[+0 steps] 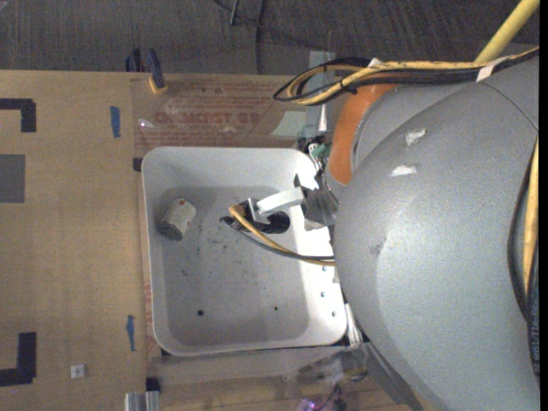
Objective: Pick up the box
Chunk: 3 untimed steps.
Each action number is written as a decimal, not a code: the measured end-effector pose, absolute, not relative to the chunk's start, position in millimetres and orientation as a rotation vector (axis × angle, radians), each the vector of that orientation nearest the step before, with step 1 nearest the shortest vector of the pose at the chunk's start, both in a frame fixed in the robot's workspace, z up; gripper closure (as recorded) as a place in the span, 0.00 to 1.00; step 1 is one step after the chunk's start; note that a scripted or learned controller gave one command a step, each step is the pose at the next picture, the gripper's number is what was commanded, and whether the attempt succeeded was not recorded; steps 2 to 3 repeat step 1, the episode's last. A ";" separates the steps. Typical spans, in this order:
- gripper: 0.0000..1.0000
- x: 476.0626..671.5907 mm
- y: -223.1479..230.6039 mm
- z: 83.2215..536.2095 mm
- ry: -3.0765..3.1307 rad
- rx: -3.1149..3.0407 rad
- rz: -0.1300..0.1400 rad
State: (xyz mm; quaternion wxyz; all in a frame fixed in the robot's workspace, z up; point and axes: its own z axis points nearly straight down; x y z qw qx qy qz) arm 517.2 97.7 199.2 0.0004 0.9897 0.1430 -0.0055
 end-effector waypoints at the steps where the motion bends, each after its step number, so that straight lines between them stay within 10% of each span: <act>1: 0.00 481.8 176.5 88.4 0.658 3.073 0.002; 3: 0.00 481.8 176.5 88.4 0.658 3.073 0.002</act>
